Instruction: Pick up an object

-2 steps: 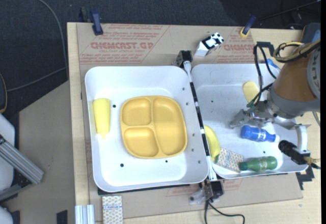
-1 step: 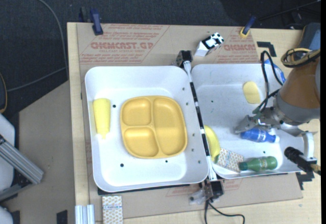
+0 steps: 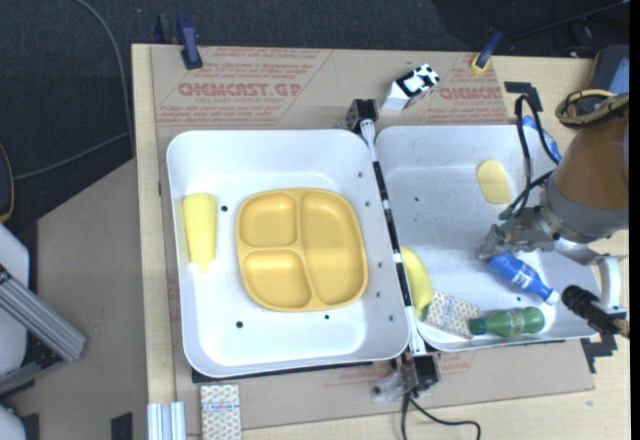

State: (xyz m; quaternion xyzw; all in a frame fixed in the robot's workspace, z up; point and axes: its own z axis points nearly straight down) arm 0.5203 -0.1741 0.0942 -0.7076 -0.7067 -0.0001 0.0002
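Camera view: gripper (image 3: 505, 240) sat low in right bin (image 3: 440, 153), lower right of frame, just above blue bottle (image 3: 520, 275); can't tell its state. Risk: bottle is round and slick, prob. rolls off toward green bottle (image 3: 508, 322) nearby. Bins on cardboard-topped bench (image 3: 250, 78), dark carpet (image 3: 70, 78) around.

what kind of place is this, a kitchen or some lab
Most likely a robotics lab bench, not a kitchen. Two shallow white bins, left and right, sit on a board held by a blue clamp; the arm's gripper hangs over test items such as a blue bottle; cables trail onto dark carpet.
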